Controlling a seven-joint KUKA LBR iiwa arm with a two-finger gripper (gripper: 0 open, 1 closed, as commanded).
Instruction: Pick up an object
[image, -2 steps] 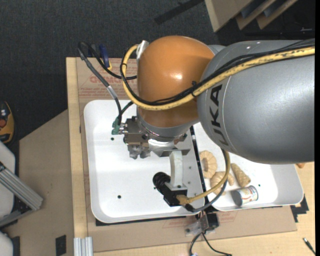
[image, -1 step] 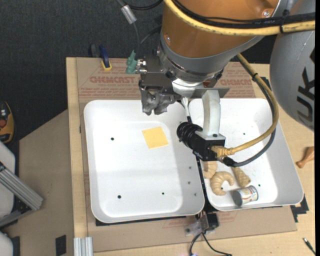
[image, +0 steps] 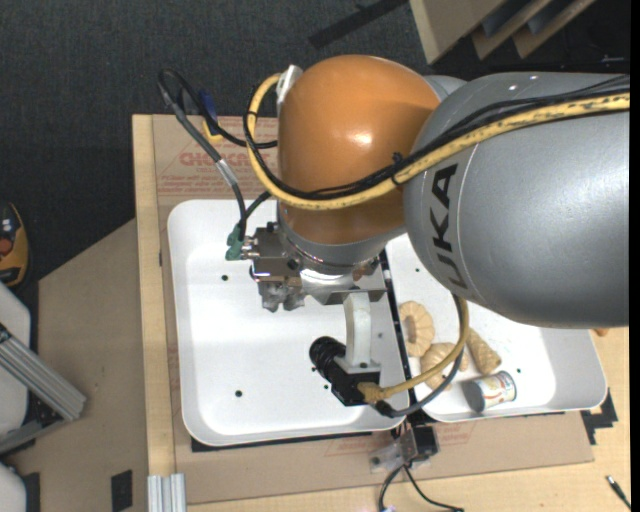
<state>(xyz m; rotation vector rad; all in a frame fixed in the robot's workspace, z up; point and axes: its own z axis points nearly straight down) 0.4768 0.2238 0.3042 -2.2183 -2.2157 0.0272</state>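
At the front of the right bin (image: 545, 372), white grey-capped bottle (image: 492, 389) beside tan curled pieces (image: 421, 326); pincer (image: 278, 292) state indiscernible.

The left bin (image: 215, 330) and right bin (image: 560, 372), both white, sit side by side on a brown cardboard sheet (image: 150, 250). Around it are dark floor (image: 70, 100), a metal rail (image: 40, 388) and, at the left edge, perhaps an orange tool (image: 8, 245).
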